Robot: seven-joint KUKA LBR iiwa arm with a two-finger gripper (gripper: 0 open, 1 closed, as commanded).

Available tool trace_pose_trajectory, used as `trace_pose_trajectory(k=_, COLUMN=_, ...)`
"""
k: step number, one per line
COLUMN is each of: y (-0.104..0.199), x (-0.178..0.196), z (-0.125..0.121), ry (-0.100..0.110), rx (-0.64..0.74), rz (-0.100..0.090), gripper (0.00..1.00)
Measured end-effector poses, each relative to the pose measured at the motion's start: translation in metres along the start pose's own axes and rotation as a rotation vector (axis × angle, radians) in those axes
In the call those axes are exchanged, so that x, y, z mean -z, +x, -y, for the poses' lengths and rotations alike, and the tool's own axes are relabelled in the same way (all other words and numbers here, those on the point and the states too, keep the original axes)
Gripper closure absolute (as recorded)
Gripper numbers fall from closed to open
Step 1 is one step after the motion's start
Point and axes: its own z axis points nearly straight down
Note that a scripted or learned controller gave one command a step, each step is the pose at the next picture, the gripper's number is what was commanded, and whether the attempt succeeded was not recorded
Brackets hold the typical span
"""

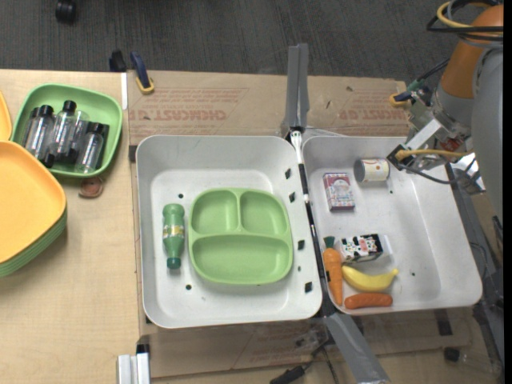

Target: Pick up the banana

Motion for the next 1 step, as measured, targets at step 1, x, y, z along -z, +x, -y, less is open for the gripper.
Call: trace_pose_trajectory(k=1, y=-0.0527, x=0.0606, z=0.0254, ry=0.001, rx=-0.25, rz=0.001, gripper=1.0)
